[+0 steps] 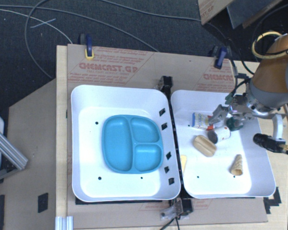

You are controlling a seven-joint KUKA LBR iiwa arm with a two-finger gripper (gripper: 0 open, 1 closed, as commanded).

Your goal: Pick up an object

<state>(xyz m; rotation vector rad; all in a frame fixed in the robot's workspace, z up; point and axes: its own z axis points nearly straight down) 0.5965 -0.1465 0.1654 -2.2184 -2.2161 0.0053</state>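
The end effector (224, 122) hangs over the tube (201, 120) and bottle (220, 134); its opening I cannot tell. Crowded items may slip aside.

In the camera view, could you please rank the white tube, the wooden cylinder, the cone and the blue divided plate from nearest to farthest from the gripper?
1. White tube: right bin, just left of the gripper.
2. Wooden cylinder: right bin, below the gripper.
3. Cone: right bin, toward its lower right.
4. Blue divided plate: left bin, well to the left.
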